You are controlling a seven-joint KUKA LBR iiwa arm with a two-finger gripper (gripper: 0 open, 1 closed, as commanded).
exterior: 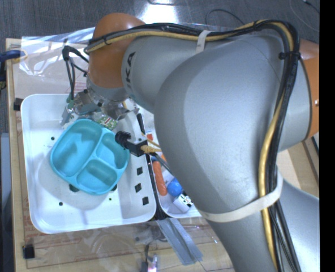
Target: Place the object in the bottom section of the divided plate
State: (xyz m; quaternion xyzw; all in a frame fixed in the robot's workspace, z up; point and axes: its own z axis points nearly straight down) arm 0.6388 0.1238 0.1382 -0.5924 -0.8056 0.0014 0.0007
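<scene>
Arm (pixel 213 106): grey KUKA w/ orange band, huge in frame, reaches in from right, covers most of right bin and upper-right of left bin.
Gripper (pixel 85 109): at upper edge of left bin, just above plate's top rim; mostly hidden under wrist, can't tell its state, can't tell if it has anything.
Plate (pixel 88 157): light-blue divided plate, 3 sections, lies in left bin, tilted diagonal; all 3 sections look bare.
Left bin (pixel 34 152): white, shallow; few small dark specks on floor.
Right bin (pixel 176 205): only a sliver shows below arm.
Objects: orange piece (pixel 160 181), blue piece (pixel 174 186), small white piece w/ dark marks (pixel 181 202), all in right bin sliver, close together; which is task obj can't tell.
Cables (pixel 272 123): black + yellow, run along arm.
</scene>
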